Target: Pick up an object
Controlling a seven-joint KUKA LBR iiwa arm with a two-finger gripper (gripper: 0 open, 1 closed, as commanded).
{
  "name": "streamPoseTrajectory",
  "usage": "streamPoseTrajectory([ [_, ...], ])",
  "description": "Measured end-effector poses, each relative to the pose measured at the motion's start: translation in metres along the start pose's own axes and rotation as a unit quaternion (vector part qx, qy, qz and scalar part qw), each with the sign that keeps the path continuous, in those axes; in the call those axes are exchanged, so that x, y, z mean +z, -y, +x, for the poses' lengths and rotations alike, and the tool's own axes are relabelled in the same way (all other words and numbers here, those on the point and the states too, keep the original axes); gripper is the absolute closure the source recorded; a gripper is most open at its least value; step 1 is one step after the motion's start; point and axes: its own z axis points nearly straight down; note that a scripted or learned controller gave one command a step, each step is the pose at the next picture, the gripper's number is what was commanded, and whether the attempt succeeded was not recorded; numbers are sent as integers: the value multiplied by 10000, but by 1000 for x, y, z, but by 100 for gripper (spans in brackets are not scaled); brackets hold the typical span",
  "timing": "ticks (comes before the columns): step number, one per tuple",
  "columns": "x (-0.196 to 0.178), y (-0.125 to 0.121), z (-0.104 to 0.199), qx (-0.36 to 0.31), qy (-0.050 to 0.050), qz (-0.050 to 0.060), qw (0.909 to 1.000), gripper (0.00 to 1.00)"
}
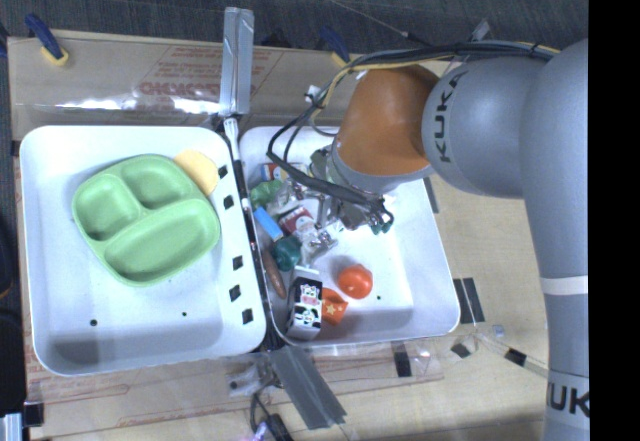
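Nearest you, at the front of the right-hand shallow white bin (425,304), a small box printed with a black-and-white cow face (306,305) lies against the bin's left wall. Just beside it, to the right, sits a round orange-red tomato-like toy (354,280), with a second small orange-red piece (333,308) touching the box below it.

A little further back you find the gripper (322,229), reaching down into the middle of this bin among a heap of small things. You cannot tell from this angle whether it is open or closed, nor whether anything is caught in it. Right at its tip lie a dark teal block (288,251) and a red-and-white packet (296,221); both are so close that touching or apart cannot be judged. A slim blue stick-shaped item (266,224) lies to their left, along the wall. Behind it is a green crumpled piece (266,193).

Above the gripper, the orange band (385,124) of the grey arm (510,119) hangs over the back of the bin and hides what lies under it. Black cables (290,134) loop from the wrist.

To the left, well apart from the gripper, the second white bin (60,329) holds a light green plastic plate with three compartments (148,217). A yellow sponge-like block (199,168) touches the plate's far right edge.
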Motion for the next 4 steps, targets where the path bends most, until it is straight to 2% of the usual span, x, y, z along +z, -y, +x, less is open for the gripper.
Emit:
streamPoseTrajectory([
  [1, 2, -15, 51, 247, -26, -13, 9997, 0],
  [2, -93, 65, -50, -220, 23, 21, 9998, 0],
  [3, -8, 26, -36, 2, 18, 18, 10000, 0],
  [4, -36, 24, 0, -362, -18, -8, 9993, 0],
])
